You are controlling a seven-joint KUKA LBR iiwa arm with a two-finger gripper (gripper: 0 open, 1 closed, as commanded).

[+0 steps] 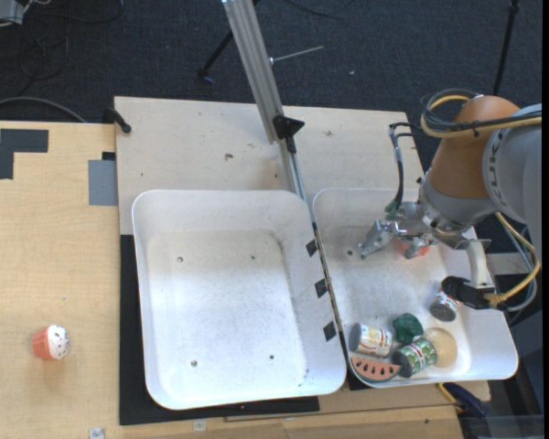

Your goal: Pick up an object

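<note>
Grey arm with orange band [476, 158] reaches over the right shallow white bin [384, 282]. Jaws [389, 238] spread open, holding nothing, above bare bin floor. Small toy items, including a watermelon slice [371, 369] and green can [417, 355], cluster in the bin's near corner.

Below the metallic grey hand [382, 236], the white bin [384, 204] holds a red watermelon slice [372, 369] with dark seeds and green rim, a green can [416, 355], a dark green lump [406, 326] and a tan ball [444, 346]. The counter [201, 144] is pale beige.
</note>
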